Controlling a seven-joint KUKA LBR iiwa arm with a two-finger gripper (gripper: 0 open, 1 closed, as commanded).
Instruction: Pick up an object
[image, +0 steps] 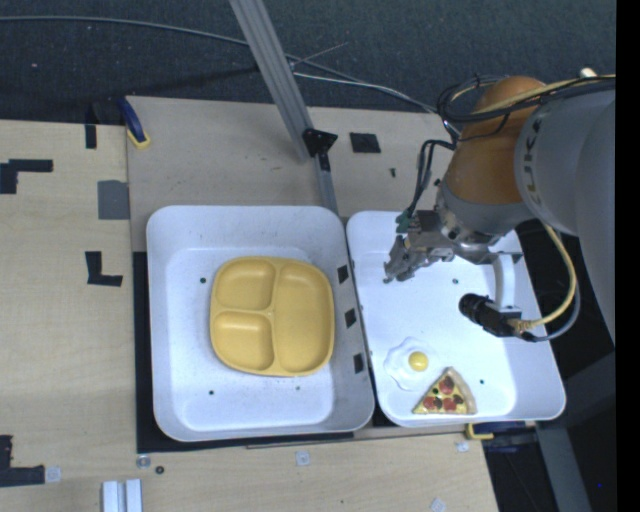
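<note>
A toy fried egg (408, 364) and a toy pizza slice (447, 393) lie side by side at the near end of the right bin (535, 385). A yellow divided plate (271, 315) rests in the middle of the left bin (180, 300). My gripper (400, 268) hangs over the far left part of the right bin, well above the egg and pizza slice in the view. Its dark fingers point down toward the bin floor, and nothing shows between them.
A grey metal post (285, 85) slants up from the bench behind the bins. A black cable plug (487, 313) hangs off the wrist over the right bin. Black tape marks dot the wooden bench on the left.
</note>
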